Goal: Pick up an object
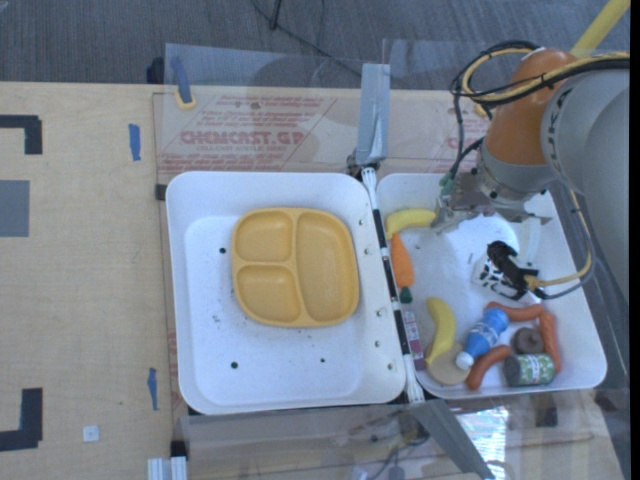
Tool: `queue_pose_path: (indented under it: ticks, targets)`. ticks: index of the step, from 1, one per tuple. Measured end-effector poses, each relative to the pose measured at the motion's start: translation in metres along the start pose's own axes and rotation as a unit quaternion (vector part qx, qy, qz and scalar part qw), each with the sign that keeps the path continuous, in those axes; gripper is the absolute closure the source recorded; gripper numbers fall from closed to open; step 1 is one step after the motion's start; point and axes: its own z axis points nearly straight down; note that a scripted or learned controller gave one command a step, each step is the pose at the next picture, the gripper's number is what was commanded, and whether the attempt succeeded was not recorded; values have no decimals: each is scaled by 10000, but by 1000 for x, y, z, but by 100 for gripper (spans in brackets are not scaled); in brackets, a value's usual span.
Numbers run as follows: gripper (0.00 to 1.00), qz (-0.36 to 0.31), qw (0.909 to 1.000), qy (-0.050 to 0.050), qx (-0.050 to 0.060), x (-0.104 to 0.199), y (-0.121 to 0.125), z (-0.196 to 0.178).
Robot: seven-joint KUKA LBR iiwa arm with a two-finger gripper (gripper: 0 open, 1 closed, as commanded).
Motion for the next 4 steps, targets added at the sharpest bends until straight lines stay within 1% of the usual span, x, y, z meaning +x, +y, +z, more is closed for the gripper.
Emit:
queue_pose_path:
  ticks: [1,2,3,4]
  targets:
    - [0,-1,10000,0,2,0,0,0]
    - [100,-7,10000,-8,-17,0,1,-11]
    - [0,-8,10000,-8,-14,0,1,-11]
    - [0,-86,9999,42,102,-6,14,9]
